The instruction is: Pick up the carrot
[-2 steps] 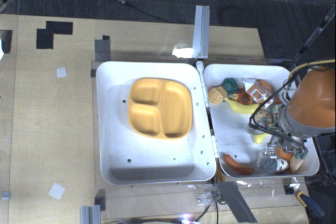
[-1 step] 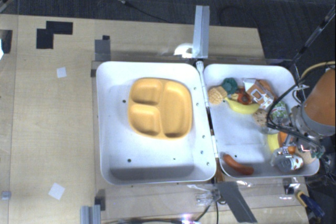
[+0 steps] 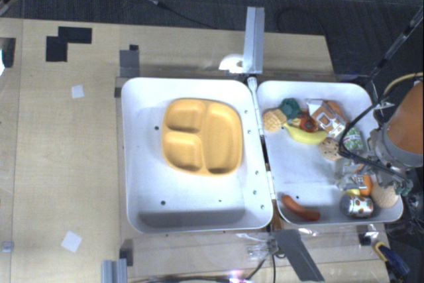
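Observation:
My gripper (image 3: 358,177) hangs low over the right bin's (image 3: 291,162) front right corner, below the arm's orange band (image 3: 407,122). A small orange piece (image 3: 363,181), which may be the carrot, sits right at the gripper's tip, partly hidden by it. I cannot tell whether it is being held or is lying on the bin floor. Another orange shape (image 3: 336,107) lies by a white box (image 3: 324,118) at the back of this bin.
The right bin also holds a banana (image 3: 306,136), a green item (image 3: 289,107), a waffle-like biscuit (image 3: 273,120), a red sausage (image 3: 299,207), a shiny round thing (image 3: 358,206) and a tan ball (image 3: 384,195). A yellow divided tray (image 3: 202,136) lies in the left bin (image 3: 146,195).

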